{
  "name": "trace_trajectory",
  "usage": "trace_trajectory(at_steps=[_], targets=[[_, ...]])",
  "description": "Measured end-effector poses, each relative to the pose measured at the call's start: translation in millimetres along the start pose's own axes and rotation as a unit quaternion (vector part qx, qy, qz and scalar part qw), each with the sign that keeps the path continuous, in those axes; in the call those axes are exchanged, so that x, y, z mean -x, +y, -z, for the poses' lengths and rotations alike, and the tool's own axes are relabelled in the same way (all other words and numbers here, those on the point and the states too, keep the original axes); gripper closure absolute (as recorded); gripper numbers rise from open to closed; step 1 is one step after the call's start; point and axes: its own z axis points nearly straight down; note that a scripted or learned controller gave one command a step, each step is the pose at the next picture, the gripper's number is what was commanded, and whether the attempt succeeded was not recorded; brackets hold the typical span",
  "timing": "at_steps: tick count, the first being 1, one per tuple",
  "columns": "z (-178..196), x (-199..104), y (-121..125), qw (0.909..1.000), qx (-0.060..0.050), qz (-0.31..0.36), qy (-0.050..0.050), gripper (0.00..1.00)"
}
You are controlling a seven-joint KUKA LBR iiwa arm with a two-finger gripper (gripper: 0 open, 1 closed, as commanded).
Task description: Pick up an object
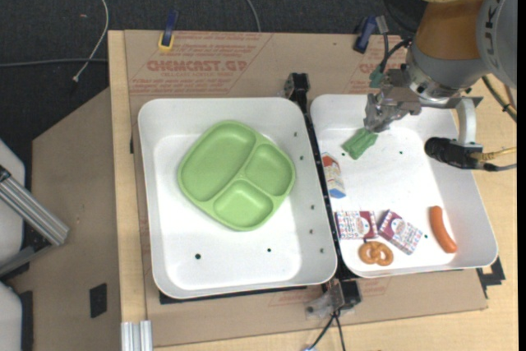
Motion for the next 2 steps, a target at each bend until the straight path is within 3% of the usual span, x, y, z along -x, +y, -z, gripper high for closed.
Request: trace_trajectory(at_steps=[2], targets=[[3.0,-115.3,9.0,1.0,0.001,0.0,-0.001,1.0]])
